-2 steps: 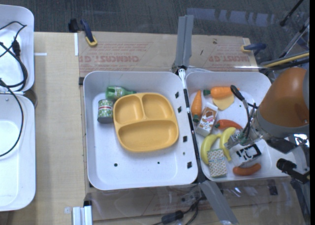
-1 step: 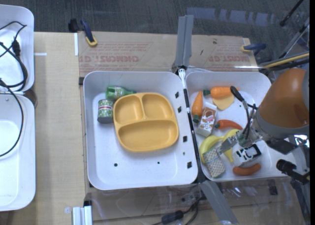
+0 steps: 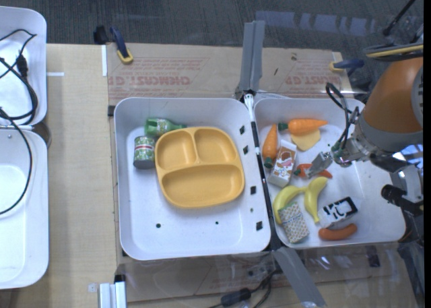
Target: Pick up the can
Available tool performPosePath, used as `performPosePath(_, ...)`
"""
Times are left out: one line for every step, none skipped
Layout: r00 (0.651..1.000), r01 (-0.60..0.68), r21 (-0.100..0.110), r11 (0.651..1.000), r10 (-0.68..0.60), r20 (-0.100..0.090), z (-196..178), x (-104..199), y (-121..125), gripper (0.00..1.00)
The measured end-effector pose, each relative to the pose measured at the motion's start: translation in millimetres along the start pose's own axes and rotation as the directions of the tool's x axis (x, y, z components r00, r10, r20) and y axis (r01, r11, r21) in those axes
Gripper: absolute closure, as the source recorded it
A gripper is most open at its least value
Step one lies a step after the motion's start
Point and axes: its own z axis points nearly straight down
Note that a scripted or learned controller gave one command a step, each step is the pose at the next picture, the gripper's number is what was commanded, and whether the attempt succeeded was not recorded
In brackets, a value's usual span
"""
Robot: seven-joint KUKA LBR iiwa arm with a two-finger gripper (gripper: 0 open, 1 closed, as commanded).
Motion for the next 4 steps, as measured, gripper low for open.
performPosePath(0.978,-0.21,-0.001,0.978,0.21,0.0,36.1,2.2,-61.5,0.0)
performPosePath(0.966,-0.258,0.002,0.966,0.258,0.0,36.9,-20.9,-7.9,0.0)
performPosePath(0.964,-0.267,0.0,0.964,0.267,0.001,21.9,-27.9,87.6,0.0)
performPosePath(0.948,-0.319,0.003,0.948,0.319,0.0,36.7,-36.5,24.1,0.0)
